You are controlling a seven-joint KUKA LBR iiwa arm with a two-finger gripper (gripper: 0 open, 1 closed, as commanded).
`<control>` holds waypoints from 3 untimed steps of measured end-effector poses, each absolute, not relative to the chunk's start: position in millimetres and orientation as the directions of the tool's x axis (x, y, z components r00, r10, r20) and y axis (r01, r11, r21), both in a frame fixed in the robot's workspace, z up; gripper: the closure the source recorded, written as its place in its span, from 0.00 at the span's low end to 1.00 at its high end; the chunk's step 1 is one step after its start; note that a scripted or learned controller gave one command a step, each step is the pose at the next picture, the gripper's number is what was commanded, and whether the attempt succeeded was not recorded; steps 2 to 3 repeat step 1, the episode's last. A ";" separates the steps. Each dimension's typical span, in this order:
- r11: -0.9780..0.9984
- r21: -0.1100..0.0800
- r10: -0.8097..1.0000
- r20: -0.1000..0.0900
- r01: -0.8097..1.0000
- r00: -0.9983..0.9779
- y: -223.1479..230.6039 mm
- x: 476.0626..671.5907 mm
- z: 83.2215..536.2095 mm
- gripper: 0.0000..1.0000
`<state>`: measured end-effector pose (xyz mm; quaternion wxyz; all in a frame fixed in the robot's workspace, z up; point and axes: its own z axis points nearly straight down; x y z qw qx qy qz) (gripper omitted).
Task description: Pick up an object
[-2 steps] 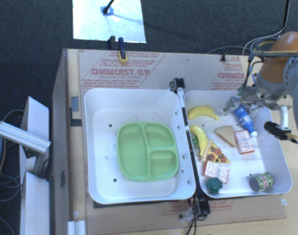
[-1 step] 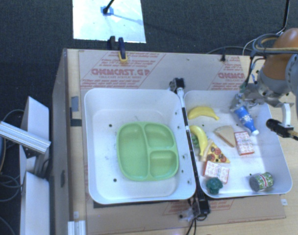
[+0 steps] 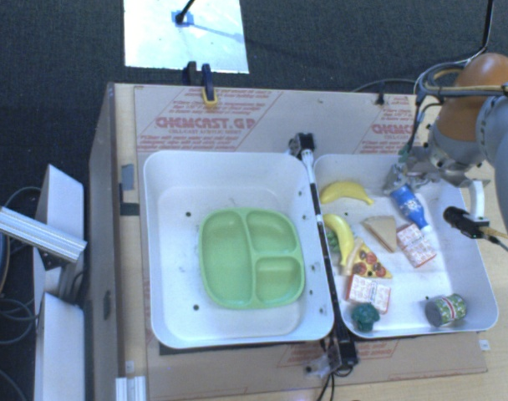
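Altogether two bananas point(image 3: 346, 192) (yellow), one can point(image 3: 446, 309), one broccoli point(image 3: 365, 316).

My arm point(image 3: 496, 128) is a smooth, rounded grey casing with a glossy orange band point(image 3: 480, 86) bulging above the wrist. Thin dark cables loop beside the band, and I see pale metal parts at the gripper point(image 3: 404, 174) end.

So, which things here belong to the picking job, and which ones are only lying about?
For the job:
- two-finger gripper
- blue plastic bottle
- two yellow bananas
- pizza slice
- green can

Lying about:
- green divided tray
- black-and-yellow clamp
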<state>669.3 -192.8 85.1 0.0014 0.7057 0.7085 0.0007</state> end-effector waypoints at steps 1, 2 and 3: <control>0.005 0.006 1.000 0.001 1.000 -0.005 -75.9 657.0 186.1 1.00; 0.005 0.006 1.000 0.001 1.000 -0.005 -75.9 657.0 186.1 1.00; 0.005 0.006 1.000 0.001 1.000 -0.005 -75.9 657.0 186.1 1.00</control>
